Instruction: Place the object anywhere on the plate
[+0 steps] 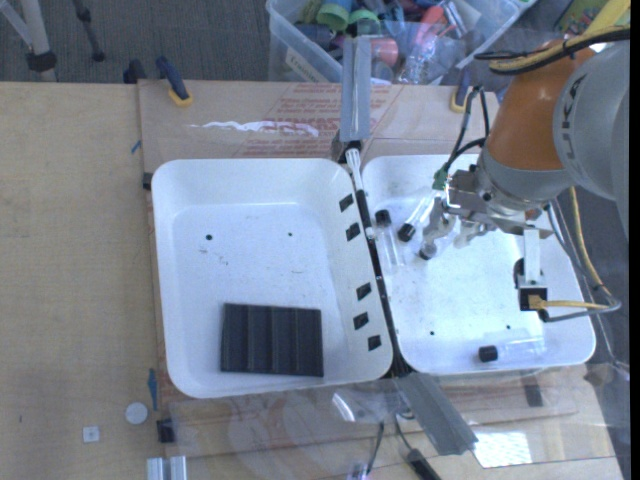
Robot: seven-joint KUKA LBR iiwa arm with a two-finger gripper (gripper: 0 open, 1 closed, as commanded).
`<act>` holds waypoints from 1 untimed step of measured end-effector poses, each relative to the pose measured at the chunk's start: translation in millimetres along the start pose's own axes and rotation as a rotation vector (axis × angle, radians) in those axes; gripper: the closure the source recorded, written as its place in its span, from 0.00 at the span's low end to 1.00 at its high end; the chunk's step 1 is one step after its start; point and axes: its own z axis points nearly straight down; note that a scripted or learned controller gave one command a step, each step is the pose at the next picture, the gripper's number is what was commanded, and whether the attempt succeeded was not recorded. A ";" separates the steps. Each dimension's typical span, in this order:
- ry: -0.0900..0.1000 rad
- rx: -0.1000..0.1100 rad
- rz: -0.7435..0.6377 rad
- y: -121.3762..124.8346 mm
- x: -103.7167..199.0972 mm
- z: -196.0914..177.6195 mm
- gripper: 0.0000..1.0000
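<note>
The jaws point(437, 240) hang low in the right white bin point(500, 353), their opening impossible to tell; the dark ribbed rectangular plate point(272, 340) lies far left, so any weak grasp risks dropping the small black object point(407, 232) just beside them

You will find very little here to read. On the grey arm point(600, 108), at the far right, part of the maker's lettering shows in dark letters, cut off by the frame edge, so only a "K" and perhaps a "U" can be made out. The cardboard sheet point(290, 118) behind the two white bins carries faint reddish printing in several lines, but it is too pale and small for you to read.
</note>
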 end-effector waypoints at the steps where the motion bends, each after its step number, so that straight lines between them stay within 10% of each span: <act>1: 0.001 -0.002 0.276 -23.8 65.6 -30.1 1.00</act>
